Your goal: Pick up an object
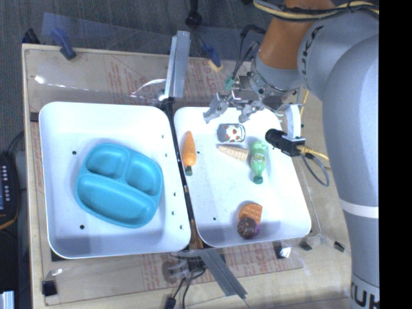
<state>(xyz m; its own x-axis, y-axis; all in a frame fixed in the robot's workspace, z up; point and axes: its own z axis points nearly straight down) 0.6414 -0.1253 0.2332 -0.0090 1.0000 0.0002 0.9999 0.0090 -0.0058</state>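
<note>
Over the right bin [283, 227] the end effector [232, 109] hangs with fingers spread wide and nothing between them, poised above the far end where the objects cluster. Directly under it sits a small round piece [230, 132], just beside a cone [233, 151] and a green bottle [258, 160] — likely the pick candidates, given that spread stance. A carrot [188, 149] lies along the left wall, a brown-orange item [249, 219] near the front. A blue tray [120, 184] fills the left bin [55, 118].
</note>
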